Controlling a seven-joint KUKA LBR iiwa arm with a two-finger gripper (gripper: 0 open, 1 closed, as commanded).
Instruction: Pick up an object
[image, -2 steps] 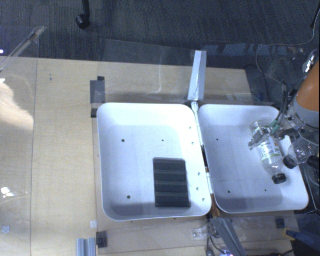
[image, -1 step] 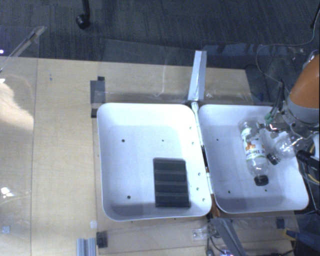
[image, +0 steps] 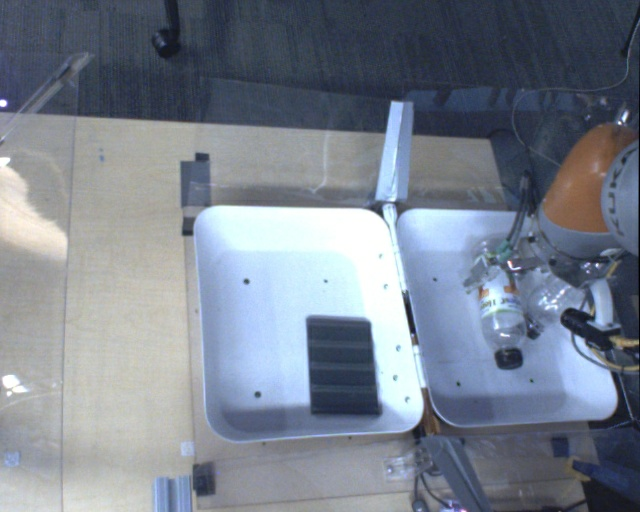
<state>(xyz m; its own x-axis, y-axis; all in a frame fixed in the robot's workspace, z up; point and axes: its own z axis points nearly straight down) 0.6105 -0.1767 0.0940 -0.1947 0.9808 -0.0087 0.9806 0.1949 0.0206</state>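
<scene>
The right bin (image: 440, 395) holds a clear plastic bottle (image: 503, 318) with a black cap and an orange-marked label, lying near the bin's middle, cap toward the near edge. The gripper (image: 520, 275) hangs over the bottle's upper end (contact cannot be judged), reaching from the bin's right edge. A black ribbed block (image: 343, 366) lies by the left bin's (image: 230, 300) near edge.

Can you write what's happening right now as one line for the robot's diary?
arm: over right bin | hand: at clear plastic bottle, grasp unclear | left bin: black ridged block
</scene>
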